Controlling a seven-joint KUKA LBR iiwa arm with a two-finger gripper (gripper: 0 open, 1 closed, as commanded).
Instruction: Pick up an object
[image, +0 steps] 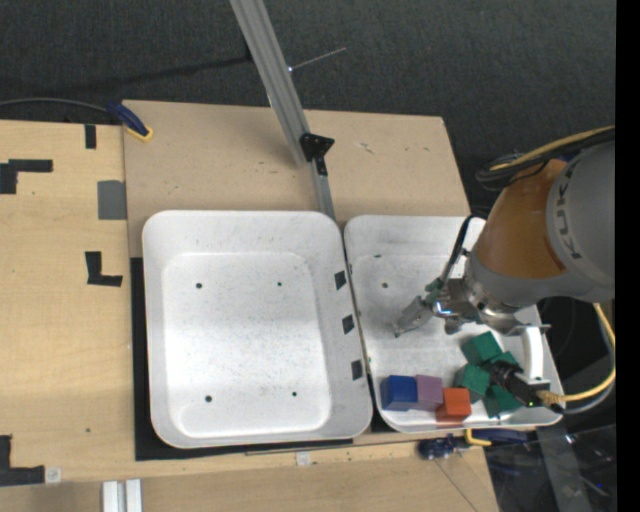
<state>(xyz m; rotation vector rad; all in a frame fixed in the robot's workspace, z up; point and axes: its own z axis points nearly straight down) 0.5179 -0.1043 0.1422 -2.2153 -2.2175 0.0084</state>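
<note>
Broadly, the bench (280, 150) carries two white bins side by side, and the arm (545, 235) reaches over the right bin (400, 235), whose near edge holds all the objects: a green piece (488, 350) toward the near right corner, then a blue block (400, 391), a purple block (429, 390) and an orange block (456, 403) in a touching row. The gripper (413, 318) hovers over bare floor at the bin's middle, fingers spread apart with nothing between them. To do this step well, I judge it should shift toward the near edge, centre over the blue block at the row's exposed end, and straddle its free faces so the neighbours are not nudged.
</note>
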